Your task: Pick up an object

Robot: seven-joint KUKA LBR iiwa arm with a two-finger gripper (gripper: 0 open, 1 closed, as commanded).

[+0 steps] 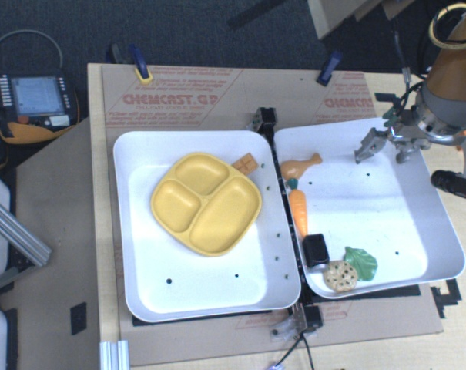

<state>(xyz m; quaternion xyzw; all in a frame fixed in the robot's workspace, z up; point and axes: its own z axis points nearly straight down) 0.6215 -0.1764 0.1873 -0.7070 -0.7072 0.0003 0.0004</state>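
**Open gripper over the right bin, small items along its near-left side**

We start with the bench [102, 206], a pale board that carries two shallow white bins side by side. The left bin [140, 276] holds a yellow divided plate [207, 203] with three compartments, lying flat in its upper middle. A small brown block [246, 163] touches the plate's upper right edge.

The right bin [417, 230] has most of its floor bare. Above its upper right part we see the arm [452, 75] reaching in, and its gripper [387, 146] hangs with fingers spread apart and nothing between them.

The objects sit well apart from the gripper, along the bin's left wall and near corner. A tan chicken drumstick [300, 165] lies at the top, an orange carrot [297, 211] just below it, then a small black block [316, 250]. Beside that rest a green leafy piece [363, 262] and a round cookie [340, 276], touching each other.
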